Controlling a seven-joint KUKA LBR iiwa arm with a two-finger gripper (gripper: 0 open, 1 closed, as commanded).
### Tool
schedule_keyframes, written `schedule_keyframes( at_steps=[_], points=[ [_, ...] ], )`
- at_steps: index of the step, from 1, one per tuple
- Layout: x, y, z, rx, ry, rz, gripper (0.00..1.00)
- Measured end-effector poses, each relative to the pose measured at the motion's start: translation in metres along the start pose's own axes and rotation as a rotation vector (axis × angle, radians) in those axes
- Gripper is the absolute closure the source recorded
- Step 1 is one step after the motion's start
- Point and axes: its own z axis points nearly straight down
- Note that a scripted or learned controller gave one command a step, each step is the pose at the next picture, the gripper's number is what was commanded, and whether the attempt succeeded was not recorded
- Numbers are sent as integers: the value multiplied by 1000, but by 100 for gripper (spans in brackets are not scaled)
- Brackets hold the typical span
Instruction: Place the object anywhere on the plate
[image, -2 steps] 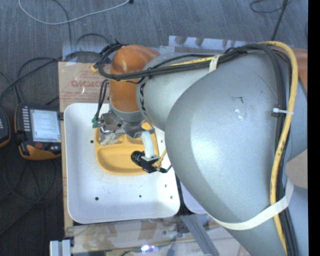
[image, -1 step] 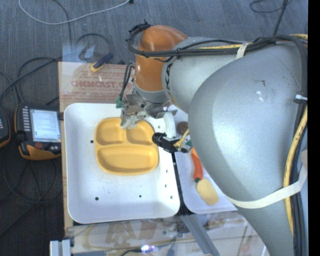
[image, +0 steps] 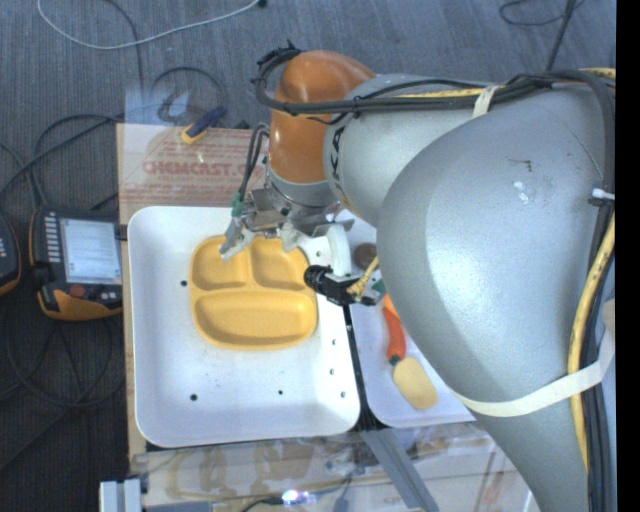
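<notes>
Robot gripper (image: 262, 232) hovers over yellow divided plate's (image: 252, 318) top edge in left bin (image: 160, 390), likely for placing; grip state unclear. Carrot (image: 393, 330) lies in right bin (image: 372, 380).

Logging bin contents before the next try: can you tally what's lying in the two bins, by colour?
Yellow: 2, the divided plate in the left bin and a pale yellow piece in the right bin.
Orange: 1, a carrot-like piece in the right bin.
Total: 3 visible; the arm hides much of the right bin.
</notes>
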Motion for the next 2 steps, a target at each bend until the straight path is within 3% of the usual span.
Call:
schedule_keyframes(
  at_steps=[1, 2],
  points=[
    [-1, 0, -8, 3, -6, -1, 100],
    [-72, -77, -23, 2, 1, 55, 100]
  ],
)
